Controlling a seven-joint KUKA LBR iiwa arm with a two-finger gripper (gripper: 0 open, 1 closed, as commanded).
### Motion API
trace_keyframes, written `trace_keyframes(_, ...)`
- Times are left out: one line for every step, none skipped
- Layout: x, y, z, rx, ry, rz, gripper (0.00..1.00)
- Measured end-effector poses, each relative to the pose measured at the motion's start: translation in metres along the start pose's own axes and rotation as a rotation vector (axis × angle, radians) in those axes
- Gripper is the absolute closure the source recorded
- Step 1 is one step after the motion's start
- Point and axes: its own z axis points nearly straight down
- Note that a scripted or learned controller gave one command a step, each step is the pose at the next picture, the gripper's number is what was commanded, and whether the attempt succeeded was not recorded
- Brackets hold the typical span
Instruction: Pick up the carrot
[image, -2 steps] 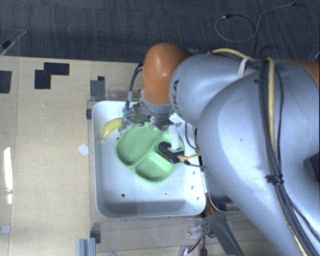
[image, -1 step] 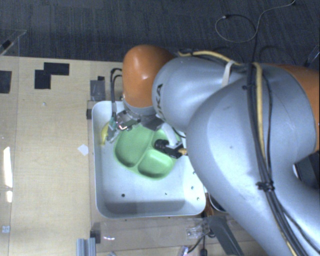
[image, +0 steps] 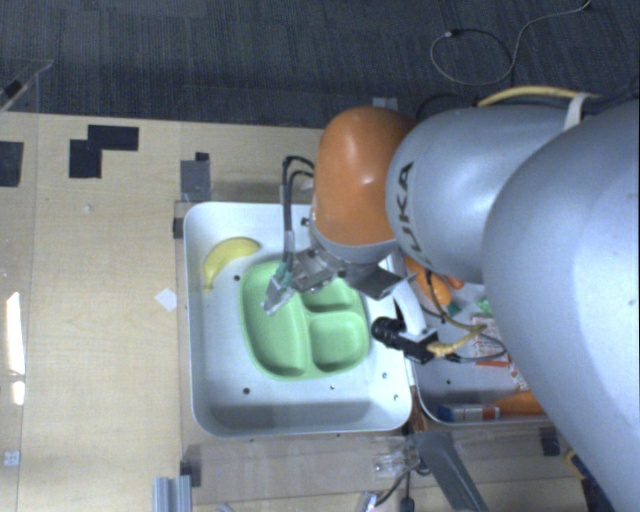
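Carrot appears to be the long orange piece lying in the right bin, well to the right of the green divided plate and a little lower in the view. The arm's bulk hides part of it. A second, rounder orange thing shows just right of the plate, also half hidden, so I cannot be sure which of the two is the carrot.

The arm reaches in from the right of the plate and bends down over it, its orange band standing directly above the plate's far edge. The gripper points down and to the left, over the plate's upper left compartment and close to its surface, well apart from both orange pieces. Whether it is released or clenched cannot be told from this angle, and nothing is seen held in it.

The letters "UKA" read on the grey casing beside the orange band. A black cable plug with a yellow tip hangs just right of the plate.

The plate lies in the left bin on the desk. A banana rests just beyond the plate's upper left corner.
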Motion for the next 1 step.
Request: trace_keyframes(0.0483, 0.0277, 0.0864, -0.01, -0.002, -0.122, 0.0)
